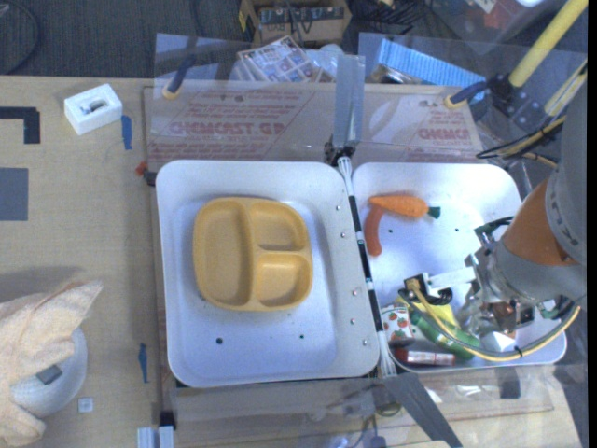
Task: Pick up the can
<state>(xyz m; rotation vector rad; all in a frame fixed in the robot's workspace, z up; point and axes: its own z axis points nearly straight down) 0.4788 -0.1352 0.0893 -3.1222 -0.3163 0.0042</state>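
The arm reaches in from the right, and its gripper (pixel 487 317) is low in the front right part of the right bin (pixel 485 180), over a pile of small things. Wrist and cables hide what lies directly beneath it. A small cylinder with a spotted white label, likely the can (pixel 399 321), lies at the pile's left end near the bin divider, left of the gripper and apart from it. A shiny metallic piece (pixel 500 343) shows just below the gripper.
An orange carrot (pixel 403 205) and an orange sausage shape (pixel 373 231) lie at the back left of the right bin. Yellow and green items (pixel 434 325) and a red tube (pixel 427 354) crowd the front. A yellow divided tray (pixel 252 253) sits in the left bin (pixel 177 278).
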